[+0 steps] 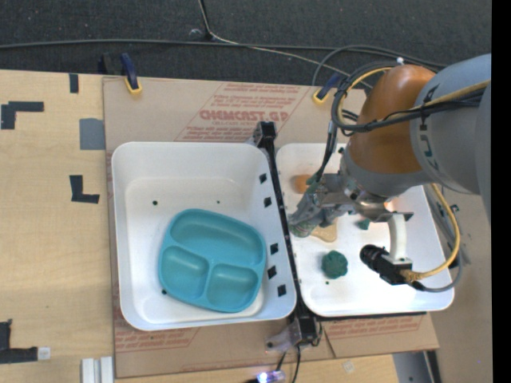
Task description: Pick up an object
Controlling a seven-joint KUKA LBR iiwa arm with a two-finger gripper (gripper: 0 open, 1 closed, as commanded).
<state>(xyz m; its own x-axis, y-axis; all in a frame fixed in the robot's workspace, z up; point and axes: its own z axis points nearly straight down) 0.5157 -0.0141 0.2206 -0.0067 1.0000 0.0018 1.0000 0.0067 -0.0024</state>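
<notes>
Objects to pick from sit mostly in the right bin (435, 290) — a dark green lumpy thing (334, 263) lies loose on the bin floor, a tan flat piece (325, 233) pokes out just beside the gripper, and an orange bit (300, 183) sits near the divider, half hidden by the arm. The left bin (132, 214) carries a teal divided plate (211, 259), lying flat and well apart from the arm. In the camera view the gripper (305, 218) is down low in the right bin, close to the wall between the bins, touching or nearly touching the tan piece. Nothing looks lifted, so the pick reads as not done — the grab and the raise are both left, as far as this shows. Jaw state can't be told; the wrist and cables cover that spot, and no object is clearly held.
</notes>
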